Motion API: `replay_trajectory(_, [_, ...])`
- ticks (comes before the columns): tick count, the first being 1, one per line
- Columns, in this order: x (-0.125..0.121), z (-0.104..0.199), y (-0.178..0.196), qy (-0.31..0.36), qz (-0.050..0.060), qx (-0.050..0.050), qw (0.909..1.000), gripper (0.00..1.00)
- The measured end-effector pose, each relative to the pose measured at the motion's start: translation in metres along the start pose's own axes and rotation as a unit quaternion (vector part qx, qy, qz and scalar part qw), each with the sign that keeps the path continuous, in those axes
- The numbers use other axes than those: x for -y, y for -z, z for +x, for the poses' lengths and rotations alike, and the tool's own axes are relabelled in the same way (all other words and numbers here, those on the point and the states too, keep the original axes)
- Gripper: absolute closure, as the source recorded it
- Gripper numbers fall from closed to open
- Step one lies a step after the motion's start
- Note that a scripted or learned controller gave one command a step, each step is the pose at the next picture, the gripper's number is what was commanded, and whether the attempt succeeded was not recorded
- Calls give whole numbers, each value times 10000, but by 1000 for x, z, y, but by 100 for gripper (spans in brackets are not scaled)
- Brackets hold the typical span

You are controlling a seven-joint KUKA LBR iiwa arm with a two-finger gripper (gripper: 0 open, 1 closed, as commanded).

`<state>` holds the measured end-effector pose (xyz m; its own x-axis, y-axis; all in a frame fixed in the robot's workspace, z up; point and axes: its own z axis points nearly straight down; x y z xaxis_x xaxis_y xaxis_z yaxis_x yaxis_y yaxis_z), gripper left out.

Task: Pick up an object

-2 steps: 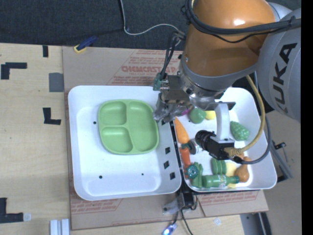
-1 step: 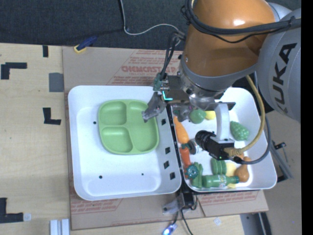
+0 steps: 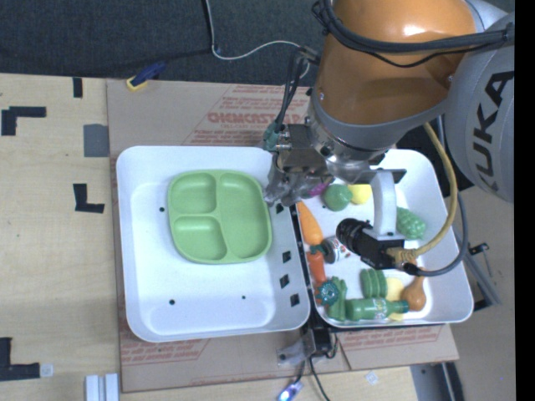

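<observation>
You had the arm (image 3: 393, 65) reaching in over the right bin (image 3: 447, 295), its gripper (image 3: 288, 178) low at the divide between the two bins; whether it gripped anything you could not tell. The toy food lay in that right bin: an orange carrot (image 3: 309, 224) just beside the gripper, a green grape bunch (image 3: 411, 222), a cucumber (image 3: 359, 310). The green divided plate (image 3: 219, 215) sat in the left bin (image 3: 142, 307).

We take this for a robotics lab: the KUKA arm (image 3: 401, 65) hangs over a plywood bench (image 3: 209, 115) marked with black tape shapes, and cables (image 3: 242, 53) trail across dark cloth behind. Two white bins (image 3: 134, 224) hold a green divided plate (image 3: 219, 215) and plastic toy food (image 3: 368, 295), stock test props
</observation>
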<state>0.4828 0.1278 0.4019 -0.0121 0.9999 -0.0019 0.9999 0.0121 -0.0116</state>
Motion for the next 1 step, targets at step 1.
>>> replay_trajectory(1, [0, 1, 9, 12, 12, 1, 10000, 100])
